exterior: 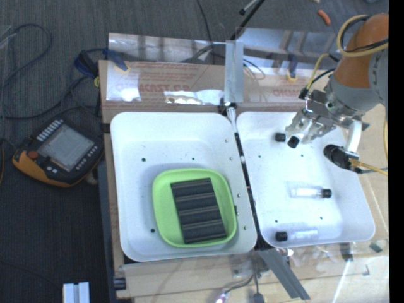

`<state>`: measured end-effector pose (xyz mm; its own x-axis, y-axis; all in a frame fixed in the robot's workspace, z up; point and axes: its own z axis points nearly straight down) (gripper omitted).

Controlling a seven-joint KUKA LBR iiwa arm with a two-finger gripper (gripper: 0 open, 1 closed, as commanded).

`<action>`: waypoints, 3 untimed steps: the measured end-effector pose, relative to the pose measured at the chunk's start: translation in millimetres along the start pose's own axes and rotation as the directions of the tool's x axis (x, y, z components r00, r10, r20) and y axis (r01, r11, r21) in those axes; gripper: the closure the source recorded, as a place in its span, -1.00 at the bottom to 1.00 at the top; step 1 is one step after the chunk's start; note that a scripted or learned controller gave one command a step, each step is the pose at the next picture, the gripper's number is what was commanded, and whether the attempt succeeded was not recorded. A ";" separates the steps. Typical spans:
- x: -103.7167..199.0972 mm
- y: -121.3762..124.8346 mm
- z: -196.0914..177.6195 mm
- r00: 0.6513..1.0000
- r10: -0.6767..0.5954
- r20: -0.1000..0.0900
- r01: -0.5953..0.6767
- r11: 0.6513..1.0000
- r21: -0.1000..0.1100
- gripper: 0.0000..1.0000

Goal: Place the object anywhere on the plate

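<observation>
A lime-green square plate [161,191] lies in the left white bin [126,169], toward its front. A dark grey ribbed block [198,210] rests flat on the plate and covers most of its middle. My gripper [286,139] hangs over the back part of the right white bin [353,213], far to the right of the plate. Its two black fingertips stand a little apart, open, with nothing between them.
Two clear tubes with black caps lie in the right bin, one [308,192] mid-bin and one [297,235] by the front wall. A black cylinder [336,156] juts out beside the wrist. A metal divider [234,81] rises behind the bins. A teach pendant [60,151] lies on the floor at left.
</observation>
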<state>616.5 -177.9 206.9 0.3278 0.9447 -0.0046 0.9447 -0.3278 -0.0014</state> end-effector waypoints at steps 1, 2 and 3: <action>-0.1 0.1 -0.2 1.000 0.000 0.000 0.000 1.000 0.000 -1.00; 21.5 -36.1 -34.8 0.994 0.105 -0.004 -0.105 0.994 0.001 -1.00; 47.0 -37.5 -58.8 0.993 0.117 -0.004 -0.117 0.993 0.001 -1.00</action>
<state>596.6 -121.0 265.5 0.4357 0.9001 -0.0011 0.9001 -0.4357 -0.0018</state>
